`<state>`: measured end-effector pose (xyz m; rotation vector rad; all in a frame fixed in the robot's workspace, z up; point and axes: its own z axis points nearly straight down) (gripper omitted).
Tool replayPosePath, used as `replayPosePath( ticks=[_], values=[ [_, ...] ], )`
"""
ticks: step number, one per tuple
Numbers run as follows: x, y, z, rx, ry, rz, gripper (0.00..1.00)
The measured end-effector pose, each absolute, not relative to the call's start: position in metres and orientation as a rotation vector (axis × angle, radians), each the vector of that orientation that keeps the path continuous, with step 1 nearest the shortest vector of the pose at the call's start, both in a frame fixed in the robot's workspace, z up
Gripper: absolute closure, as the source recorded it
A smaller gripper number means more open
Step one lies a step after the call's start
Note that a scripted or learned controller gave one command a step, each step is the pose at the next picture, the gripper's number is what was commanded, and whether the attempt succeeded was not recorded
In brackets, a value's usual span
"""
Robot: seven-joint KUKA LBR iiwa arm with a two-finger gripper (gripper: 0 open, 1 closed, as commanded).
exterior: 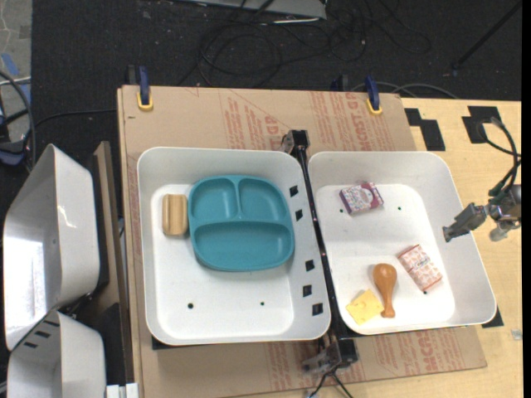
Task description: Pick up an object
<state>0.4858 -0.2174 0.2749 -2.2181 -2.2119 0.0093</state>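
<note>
The right bin (440, 172) holds a small purple and white packet (360, 197) near its back. A pink and white packet (420, 268) lies towards the right. At the front are a brown toy drumstick (385, 287) and a yellow cheese wedge (363, 308) touching it. The left bin (158, 305) holds a teal divided plate (241, 222) with a tan bread piece (174, 215) beside its left edge. My gripper (477, 218) hangs at the right rim of the right bin, right of the pink packet and apart from every object. Nothing is seen in it.
Both bins sit on a cardboard sheet (249, 114) clamped at the back. A black divider strip (314, 239) runs between the bins. White containers (50, 230) stand off the bench to the left. Cables lie on the dark floor behind.
</note>
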Motion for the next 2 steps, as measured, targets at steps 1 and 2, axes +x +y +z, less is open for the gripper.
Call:
replayPosePath(
  ticks=[1,2],
  values=[
    [0.488,-0.217,0.280,-2.220,-2.223,0.001,0.00],
    [0.480,-0.212,0.222,-2.219,-2.216,0.004,0.00]
  ],
)
